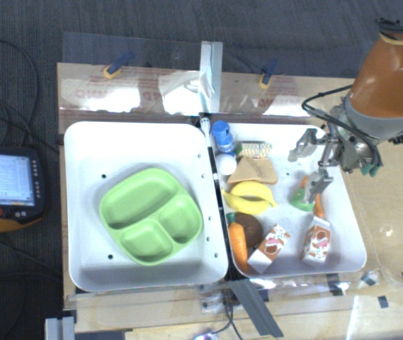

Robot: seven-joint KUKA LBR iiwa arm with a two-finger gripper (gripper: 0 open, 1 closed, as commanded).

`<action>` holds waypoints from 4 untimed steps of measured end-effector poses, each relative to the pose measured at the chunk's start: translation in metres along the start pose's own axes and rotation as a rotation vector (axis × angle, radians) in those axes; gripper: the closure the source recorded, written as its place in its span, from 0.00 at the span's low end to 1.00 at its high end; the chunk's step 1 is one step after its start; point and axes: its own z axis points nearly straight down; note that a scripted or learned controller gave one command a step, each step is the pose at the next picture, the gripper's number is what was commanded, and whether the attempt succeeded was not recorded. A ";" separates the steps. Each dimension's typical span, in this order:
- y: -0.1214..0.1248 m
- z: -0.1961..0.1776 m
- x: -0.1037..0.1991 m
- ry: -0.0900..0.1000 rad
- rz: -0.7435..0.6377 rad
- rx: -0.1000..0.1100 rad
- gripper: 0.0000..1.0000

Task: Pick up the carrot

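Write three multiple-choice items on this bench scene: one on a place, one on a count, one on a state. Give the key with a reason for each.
1. Where does the orange carrot lie?
A. On the green plate
B. In the right white bin, by its left wall
C. On the bench outside the bins

2. How many small red-and-white cartons stand in the right bin?
A. One
B. Two
C. Four

3. What is the state of the green three-compartment plastic plate?
A. Bare, flat in the left white bin
B. Stacked with fruit
C. Flipped upside down

Key: 1 B, the carrot lies along the divider below the yellow banana. 2 B, one carton beside the carrot, another further right. 3 A, its compartments face up with nothing in them.
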 end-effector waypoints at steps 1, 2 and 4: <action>-0.063 0.129 -0.039 0.013 0.174 -0.004 0.00; 0.033 0.053 -0.065 -0.009 0.198 -0.003 0.00; -0.037 0.145 -0.047 -0.024 0.257 0.001 0.00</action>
